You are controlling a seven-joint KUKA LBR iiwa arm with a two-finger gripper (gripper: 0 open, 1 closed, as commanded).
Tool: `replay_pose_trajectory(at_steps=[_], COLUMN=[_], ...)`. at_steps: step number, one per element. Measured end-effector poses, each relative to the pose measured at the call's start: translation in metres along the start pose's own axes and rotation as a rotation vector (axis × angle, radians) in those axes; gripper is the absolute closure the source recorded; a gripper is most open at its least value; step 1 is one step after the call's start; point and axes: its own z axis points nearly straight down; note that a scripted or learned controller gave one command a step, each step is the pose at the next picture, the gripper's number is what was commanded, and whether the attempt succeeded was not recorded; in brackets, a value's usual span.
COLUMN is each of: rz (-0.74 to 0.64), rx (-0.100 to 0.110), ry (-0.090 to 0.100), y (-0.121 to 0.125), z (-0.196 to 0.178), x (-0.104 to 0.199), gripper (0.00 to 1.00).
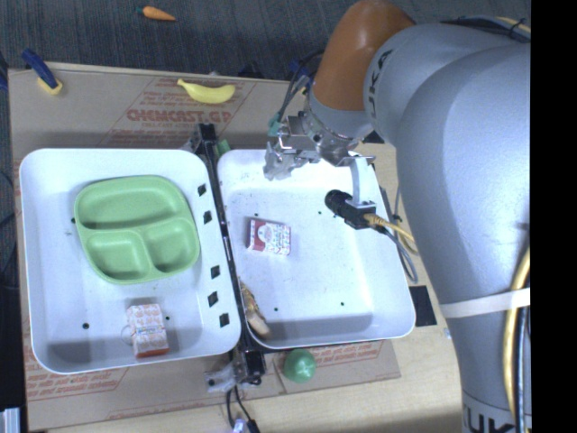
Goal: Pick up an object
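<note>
A small red and white carton (pixel 270 236) lies flat in the right bin (pixel 311 318), left of its middle. My gripper (pixel 281 158) hangs over the far left part of that bin, above and behind the carton, with nothing visibly between its fingers. The grey arm with its orange band (pixel 356 48) comes in from the right and covers the bin's far right corner. In the left bin (pixel 41 269) rest a green divided tray (pixel 137 226) and a small orange and white box (pixel 147 328) near the front.
A yellow banana (pixel 207 89) lies on the cardboard behind the bins. A green ball (pixel 299 364) sits on the bench in front of the right bin. A small tan object (pixel 252 316) rests at the right bin's front left corner. Black clips (pixel 214 207) line the divide.
</note>
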Motion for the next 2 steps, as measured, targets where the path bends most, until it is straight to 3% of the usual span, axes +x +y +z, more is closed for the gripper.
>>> replay_pose_trajectory(at_steps=[1,2], rz=[0.002,0.004], rx=[0.005,0.008], ry=[-0.001,-0.002], y=[-0.001,0.008], z=[0.002,0.053], x=[-0.002,-0.049], gripper=[0.0,0.0])
